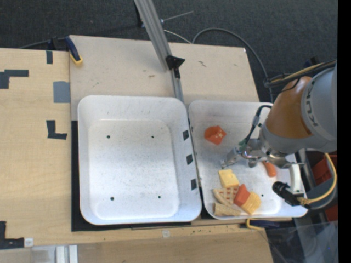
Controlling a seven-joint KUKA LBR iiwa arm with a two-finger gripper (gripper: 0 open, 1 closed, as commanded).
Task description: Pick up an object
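At the far left the pale wooden worktop (33, 147) carries a few grey and dark tape marks, and a blue-and-yellow clamp (74, 51) sits at its upper edge. Next comes the left bin (88, 114), white and speckled, with four small dark dots on its floor. A silver pole (156, 29) slants down from the top and ends at a black bracket just above the seam between the two bins.

The right bin (205, 111) holds the pieces. A red-orange block (215, 135) lies alone in its upper middle. Lower down a yellow block (228, 178) sits just above a cluster near the front rim: a tan waffle-like piece (224, 196), a red piece (242, 195) and a yellow-orange piece (252, 203), touching one another. A small orange piece (270, 169) lies farther right, beside the arm.

The tool (233, 158) hangs low over the bin floor between the red-orange block and the yellow block, fingers spread apart with nothing between them. The grey arm (323, 114) with its orange band (288, 111) reaches in from the right.
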